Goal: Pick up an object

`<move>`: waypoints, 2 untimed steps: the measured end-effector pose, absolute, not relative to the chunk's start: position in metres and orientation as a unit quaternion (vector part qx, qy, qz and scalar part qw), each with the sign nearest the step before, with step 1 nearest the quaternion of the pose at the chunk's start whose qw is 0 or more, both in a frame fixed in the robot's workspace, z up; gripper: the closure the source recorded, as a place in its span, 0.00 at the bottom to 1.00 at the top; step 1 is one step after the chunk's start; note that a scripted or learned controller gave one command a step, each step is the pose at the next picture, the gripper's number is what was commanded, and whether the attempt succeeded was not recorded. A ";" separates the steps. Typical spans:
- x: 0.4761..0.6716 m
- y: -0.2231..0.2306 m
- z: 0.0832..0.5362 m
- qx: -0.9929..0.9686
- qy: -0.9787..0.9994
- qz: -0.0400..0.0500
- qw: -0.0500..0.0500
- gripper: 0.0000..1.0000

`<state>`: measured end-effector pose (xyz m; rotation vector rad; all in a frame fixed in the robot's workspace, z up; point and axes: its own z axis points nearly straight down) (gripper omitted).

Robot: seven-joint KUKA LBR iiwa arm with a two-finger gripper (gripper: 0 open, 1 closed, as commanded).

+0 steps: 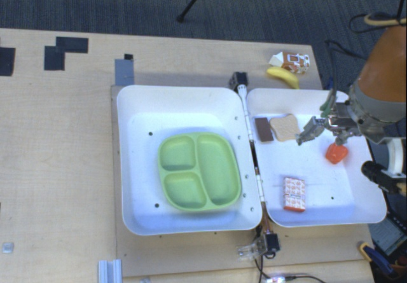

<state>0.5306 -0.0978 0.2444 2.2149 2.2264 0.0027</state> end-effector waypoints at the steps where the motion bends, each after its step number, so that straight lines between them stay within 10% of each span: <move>1: 0.488 -0.116 0.086 0.706 0.708 0.002 0.001 0.00; 2: 0.491 -0.116 0.098 0.706 0.708 0.004 0.004 1.00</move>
